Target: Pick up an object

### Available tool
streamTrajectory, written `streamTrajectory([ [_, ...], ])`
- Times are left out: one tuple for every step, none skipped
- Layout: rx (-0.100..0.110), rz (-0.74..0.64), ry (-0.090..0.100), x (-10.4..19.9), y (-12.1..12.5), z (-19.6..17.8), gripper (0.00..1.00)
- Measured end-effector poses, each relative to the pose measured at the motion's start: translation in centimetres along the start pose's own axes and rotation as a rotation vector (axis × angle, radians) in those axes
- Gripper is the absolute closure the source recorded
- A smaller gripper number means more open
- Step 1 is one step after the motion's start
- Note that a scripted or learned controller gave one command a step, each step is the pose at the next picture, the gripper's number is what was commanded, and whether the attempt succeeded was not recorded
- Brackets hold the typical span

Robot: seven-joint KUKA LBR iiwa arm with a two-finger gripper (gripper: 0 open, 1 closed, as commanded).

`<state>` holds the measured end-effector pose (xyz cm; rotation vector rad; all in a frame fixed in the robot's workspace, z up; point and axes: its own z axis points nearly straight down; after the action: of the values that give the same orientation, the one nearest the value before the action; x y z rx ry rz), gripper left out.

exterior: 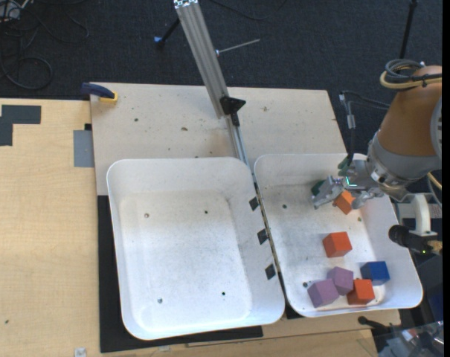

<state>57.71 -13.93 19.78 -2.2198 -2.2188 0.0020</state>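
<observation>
Right bin [299,177]: orange block [345,201] between fingers [327,193]

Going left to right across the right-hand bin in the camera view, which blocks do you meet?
Lower purple block → orange cube → orange block at the bin's front edge → blue block. The second purple block and the orange block by the gripper overlap these in the order, so I left them out.

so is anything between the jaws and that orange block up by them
Nothing visible. The gripper is right at the orange block in the right bin, at its upper part. The other blocks, a red one and the cluster near the bin's lower edge, lie apart from it.
</observation>
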Motion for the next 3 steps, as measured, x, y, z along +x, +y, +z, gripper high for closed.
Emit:
streamTrajectory([
  [0.006, 0.0, 0.0, -0.8, -0.1, 6.0, 0.0],
  [-0.002, 0.001, -0.001, -0.8, 0.0, 10.7, 0.0],
  [-0.002, 0.008, 0.001, -0.9, 0.0, 9.6, 1.0],
])
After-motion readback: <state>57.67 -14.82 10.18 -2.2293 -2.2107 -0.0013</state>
